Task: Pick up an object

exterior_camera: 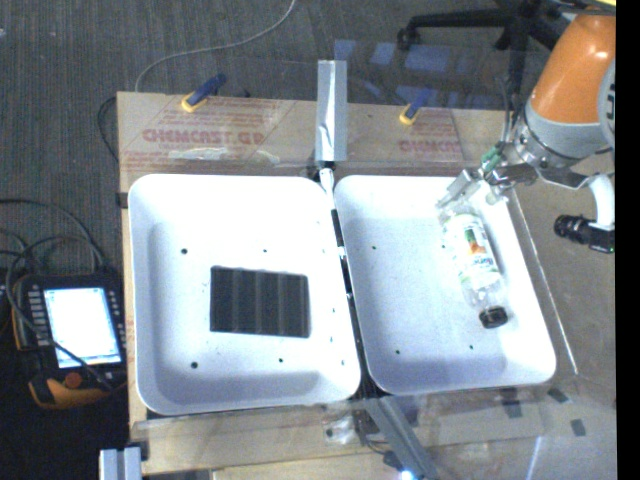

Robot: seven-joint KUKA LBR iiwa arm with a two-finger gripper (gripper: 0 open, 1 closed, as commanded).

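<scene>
A clear plastic bottle [478, 258] with a black cap lies along the right side of the right bin [400, 298], cap toward the front. A black ridged rectangular pad [259, 301] lies flat in the middle of the left bin [160, 218]. My gripper [472, 190] hangs at the far right corner of the right bin, just above the bottle's base end. I see nothing held in it. The grey arm with its orange band [575, 63] reaches in from the upper right.
A metal divider post [329, 118] stands behind the seam between the bins. Clamps [203, 92] hold the cardboard backing. A handheld pendant with a lit screen [75, 328] lies left of the bench. Chair legs [470, 23] stand on the floor behind.
</scene>
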